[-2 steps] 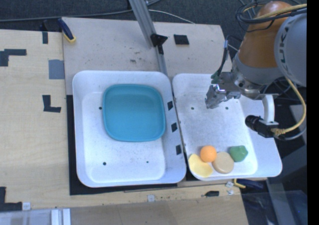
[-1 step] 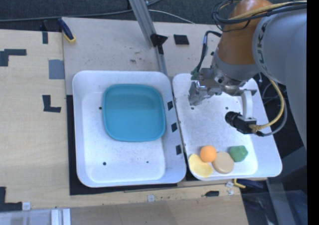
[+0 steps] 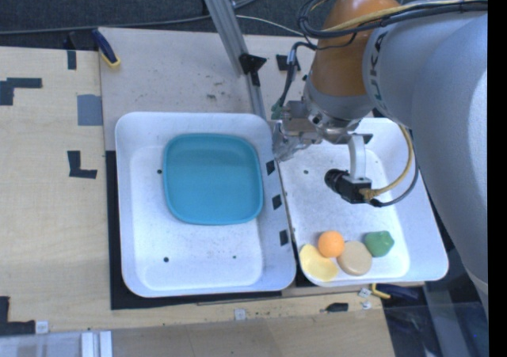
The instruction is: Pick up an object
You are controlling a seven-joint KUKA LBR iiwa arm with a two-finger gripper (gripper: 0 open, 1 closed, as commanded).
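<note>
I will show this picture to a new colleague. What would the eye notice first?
First, the big grey arm with its orange band, reaching in from the right above the right bin. Then the blue plate lying flat in the left bin, and the small colourful objects, among them an orange ball, clustered at the right bin's near edge.

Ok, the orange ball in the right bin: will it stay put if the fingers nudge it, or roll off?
The orange ball looks round and smooth, so it would probably roll at a nudge. It touches the tan piece and the yellow piece, which may check it on that side. Toward the bare bin floor nothing blocks it, so expect it to run that way.
</note>
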